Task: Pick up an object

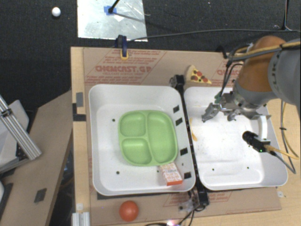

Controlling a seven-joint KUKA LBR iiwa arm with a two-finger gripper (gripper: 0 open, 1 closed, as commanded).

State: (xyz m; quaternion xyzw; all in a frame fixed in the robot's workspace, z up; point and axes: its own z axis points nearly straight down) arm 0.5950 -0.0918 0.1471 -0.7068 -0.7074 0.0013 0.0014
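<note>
My gripper hangs over the upper left part of the right bin, open, with nothing between its fingers. A thin orange stick lies on that bin's floor by its left wall, below and left of the gripper. In the left bin a green divided plate lies flat in the middle. A small red and white box rests just below the plate, near the bin's lower right corner.
A pizza-slice toy lies on the cardboard behind the bins. A red ball sits in front of the left bin. A black part with a yellow lead hangs below the wrist over the right bin's right side.
</note>
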